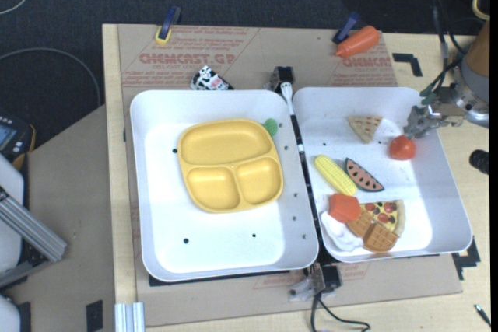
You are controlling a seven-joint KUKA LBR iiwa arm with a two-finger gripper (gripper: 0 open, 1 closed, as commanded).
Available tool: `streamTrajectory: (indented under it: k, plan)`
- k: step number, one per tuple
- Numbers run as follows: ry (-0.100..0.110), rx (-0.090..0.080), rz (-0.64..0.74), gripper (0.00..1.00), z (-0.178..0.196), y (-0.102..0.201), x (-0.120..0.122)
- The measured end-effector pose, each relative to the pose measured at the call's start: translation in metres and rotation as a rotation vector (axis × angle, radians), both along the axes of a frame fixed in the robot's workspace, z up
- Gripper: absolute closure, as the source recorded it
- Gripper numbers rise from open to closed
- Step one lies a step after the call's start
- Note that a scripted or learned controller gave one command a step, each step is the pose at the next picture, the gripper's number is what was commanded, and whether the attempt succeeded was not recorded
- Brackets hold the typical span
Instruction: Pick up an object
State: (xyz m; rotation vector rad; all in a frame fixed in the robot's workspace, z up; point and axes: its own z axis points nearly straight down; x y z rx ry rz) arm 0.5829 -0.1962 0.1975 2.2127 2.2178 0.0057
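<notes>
Pincer (419, 123) low over right white bin (455, 190), near its far right edge; opening not discernible. Small round red tomato toy (402, 147) just beside, toward bin's near side and slightly left. Probably next target; short drop needed.

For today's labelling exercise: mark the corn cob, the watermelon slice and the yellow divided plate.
corn cob (335, 174), camera view, middle of the cob.
watermelon slice (364, 176), camera view, red flesh at the centre.
yellow divided plate (227, 138), camera view, floor of the large top compartment.
</notes>
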Motion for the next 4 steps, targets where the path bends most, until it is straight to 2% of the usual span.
streamTrajectory:
  k: [1, 2, 4]
  plan:
    - [0.002, 0.001, -0.001, 1.00, 0.030, 0.000, 0.001]
    - [0.011, 0.006, 0.002, 1.00, 0.025, 0.045, -0.004]
    - [0.012, 0.007, 0.004, 1.00, 0.015, 0.144, -0.039]
